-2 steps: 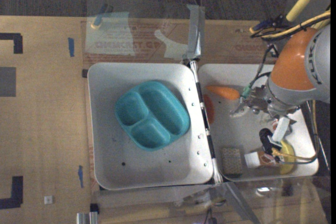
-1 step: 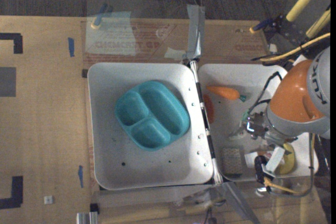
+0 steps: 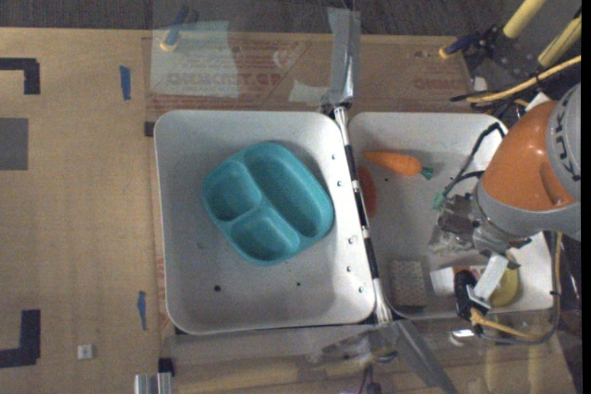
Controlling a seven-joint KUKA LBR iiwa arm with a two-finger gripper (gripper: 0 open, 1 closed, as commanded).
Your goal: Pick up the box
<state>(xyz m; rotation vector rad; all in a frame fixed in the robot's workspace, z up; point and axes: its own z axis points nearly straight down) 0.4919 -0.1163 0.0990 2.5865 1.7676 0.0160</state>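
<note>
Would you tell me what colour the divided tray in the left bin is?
Teal, all over. The tray shows clearly in the camera view.

Two white bins are seen on a tan wooden bench (image 3: 74,226) marked with black corner shapes and short strips of blue tape. A teal divided tray (image 3: 268,200) is shown in the left bin (image 3: 185,291). In the right bin (image 3: 406,198) an orange carrot (image 3: 395,163) with a green tip, a grey speckled box (image 3: 407,280) and a yellow banana (image 3: 506,289) are seen. The arm (image 3: 536,180) is coloured orange and grey
</note>
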